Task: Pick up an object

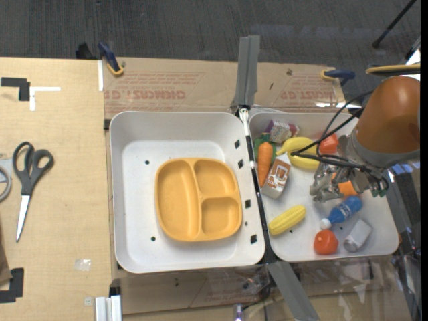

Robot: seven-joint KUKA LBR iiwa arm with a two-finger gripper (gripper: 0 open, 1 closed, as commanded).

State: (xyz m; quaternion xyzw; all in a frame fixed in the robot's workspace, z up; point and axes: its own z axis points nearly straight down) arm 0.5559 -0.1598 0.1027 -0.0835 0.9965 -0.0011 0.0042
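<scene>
The arm [391,119] reaches in from the right of the frame and hangs over the right bin [381,246], its orange band hiding much of the wrist. The claw [326,184] sits low in the middle of that bin; whether it is spread, pressed together or pinching something I cannot tell, since metal parts and cables blur together there.

The choices all lie in the right bin. Nearest the claw are a small orange piece [348,188] just to its right and a blue bottle [345,211] just below it. A banana [300,146] lies above and to the left, a carrot [265,160] stands along the bin's left wall, and a small carton [277,176] leans beside the carrot. A corn cob [287,219] rests lower left, a red-orange ball [326,242] near the bottom edge, and a grey block [358,235] to its right.

These look like light plastic toys, hard and smooth, so likely slippery. The long ones, corn and banana, are best taken across the narrow middle. The ball would tend to roll out of a pinch. The bottle, lying on its side, wants a hold across its body.

The left bin [127,199] carries a yellow divided plate [198,198]. Scissors [28,179] lie on the desk [53,246] at far left.
</scene>
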